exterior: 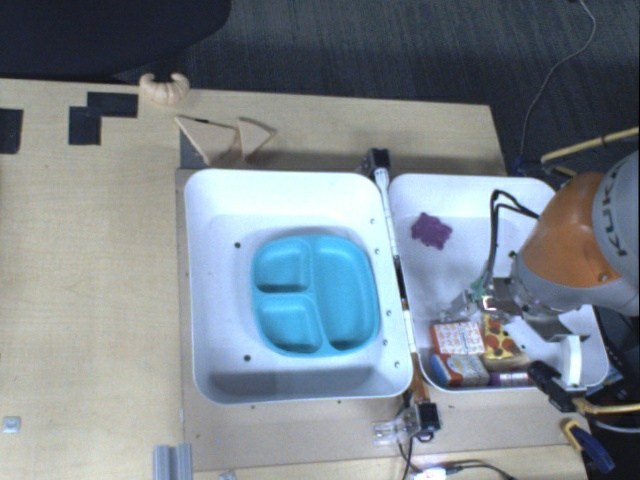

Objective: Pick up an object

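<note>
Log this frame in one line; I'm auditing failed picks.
arm: over right bin | below it: box, small items | grape: apart, far end | left bin: blue tray | grasp: unseen

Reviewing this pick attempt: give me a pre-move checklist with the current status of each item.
1. Arm over the right bin: ok.
2. Gripper above the clutter at that bin's near end: ok.
3. Fingers open or shut: cannot tell.
4. Object held between fingers: cannot tell.
5. Candidate targets present, a printed red and white box and a purple piece lying apart: ok.
6. Left bin holds a blue divided tray, away from the arm: ok.
</note>
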`<state>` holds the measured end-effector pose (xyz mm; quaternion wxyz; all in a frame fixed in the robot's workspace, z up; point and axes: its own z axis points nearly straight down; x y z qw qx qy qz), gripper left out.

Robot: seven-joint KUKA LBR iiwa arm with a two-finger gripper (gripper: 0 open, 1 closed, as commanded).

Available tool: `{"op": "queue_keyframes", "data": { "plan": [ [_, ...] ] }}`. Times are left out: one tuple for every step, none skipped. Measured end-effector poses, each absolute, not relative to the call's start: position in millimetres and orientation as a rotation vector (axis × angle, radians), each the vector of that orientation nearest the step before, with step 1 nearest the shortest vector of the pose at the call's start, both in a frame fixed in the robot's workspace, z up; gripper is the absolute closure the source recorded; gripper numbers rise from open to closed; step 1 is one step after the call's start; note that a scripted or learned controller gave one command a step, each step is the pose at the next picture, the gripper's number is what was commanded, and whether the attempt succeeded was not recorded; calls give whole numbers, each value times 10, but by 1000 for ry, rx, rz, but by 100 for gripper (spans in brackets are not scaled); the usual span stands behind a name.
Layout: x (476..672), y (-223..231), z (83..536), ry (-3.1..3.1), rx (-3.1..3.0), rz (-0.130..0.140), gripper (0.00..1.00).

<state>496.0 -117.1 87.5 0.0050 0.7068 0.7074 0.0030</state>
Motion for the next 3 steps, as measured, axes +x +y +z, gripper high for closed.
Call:
{"op": "queue_keyframes", "data": {
  "plan": [
    [4975, -1174, 985, 2215, 2211, 12, 100],
    [5833, -252, 1853, 2227, 2213, 7, 100],
    [5827, -264, 1848, 2227, 2214, 3, 0]
  ]
}}
